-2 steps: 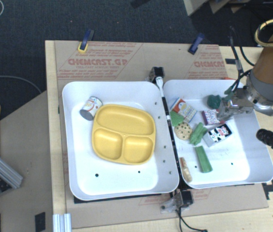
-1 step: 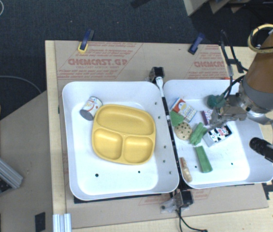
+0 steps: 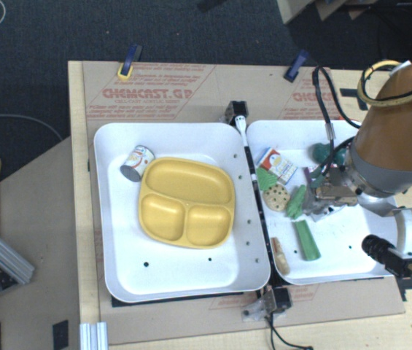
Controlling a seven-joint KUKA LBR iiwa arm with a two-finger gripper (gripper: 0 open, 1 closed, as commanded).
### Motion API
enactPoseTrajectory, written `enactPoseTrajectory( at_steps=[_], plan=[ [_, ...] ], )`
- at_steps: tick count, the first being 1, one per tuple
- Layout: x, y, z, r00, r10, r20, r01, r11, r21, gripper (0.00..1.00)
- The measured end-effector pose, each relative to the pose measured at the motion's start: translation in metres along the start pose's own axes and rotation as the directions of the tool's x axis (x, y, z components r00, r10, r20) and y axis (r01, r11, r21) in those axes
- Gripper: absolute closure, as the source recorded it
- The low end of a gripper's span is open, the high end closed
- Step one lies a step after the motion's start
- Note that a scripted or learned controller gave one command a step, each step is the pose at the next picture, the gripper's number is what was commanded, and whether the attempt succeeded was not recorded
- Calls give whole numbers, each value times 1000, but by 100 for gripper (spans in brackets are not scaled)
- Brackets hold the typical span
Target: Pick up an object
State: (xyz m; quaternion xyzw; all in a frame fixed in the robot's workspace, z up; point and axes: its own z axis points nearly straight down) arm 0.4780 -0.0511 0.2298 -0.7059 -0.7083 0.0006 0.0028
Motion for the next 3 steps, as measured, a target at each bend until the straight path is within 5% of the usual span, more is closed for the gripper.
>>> enactPoseTrajectory(
  at_steps=[2, 3],
  plan=[
    [-13, 10, -2, 1000, 3, 4, -3, 1000, -8, 100],
    [-1, -3, 1, 1000, 2, 2, -2, 1000, -2, 100]
  ],
)
